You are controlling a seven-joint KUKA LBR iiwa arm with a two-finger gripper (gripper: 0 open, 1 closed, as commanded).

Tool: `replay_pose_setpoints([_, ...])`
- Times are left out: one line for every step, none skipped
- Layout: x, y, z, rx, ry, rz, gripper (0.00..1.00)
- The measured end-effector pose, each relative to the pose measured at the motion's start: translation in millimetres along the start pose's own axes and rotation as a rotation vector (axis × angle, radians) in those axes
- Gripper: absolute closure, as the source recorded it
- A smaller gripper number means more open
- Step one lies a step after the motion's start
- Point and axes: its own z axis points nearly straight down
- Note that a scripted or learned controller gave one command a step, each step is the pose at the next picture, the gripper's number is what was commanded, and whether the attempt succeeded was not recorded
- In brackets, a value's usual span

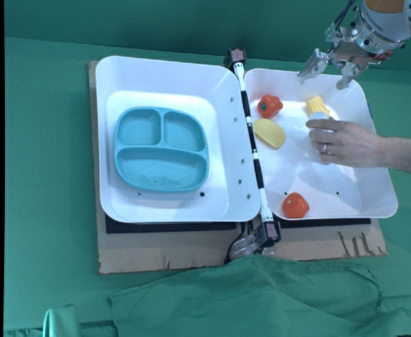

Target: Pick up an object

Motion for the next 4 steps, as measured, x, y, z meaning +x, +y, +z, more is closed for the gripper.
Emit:
replay_pose_setpoints([0, 0, 0, 0.0, 0.0, 0.0, 0.0])
replay_pose_setpoints([1, 3, 60, 0.005, 0.0, 0.0, 0.0])
replay_pose_setpoints([5, 4, 101, 0.005, 0.0, -0.001, 0.0])
replay_pose_setpoints([3, 6, 126, -0.003, -0.003, 0.0, 0.0])
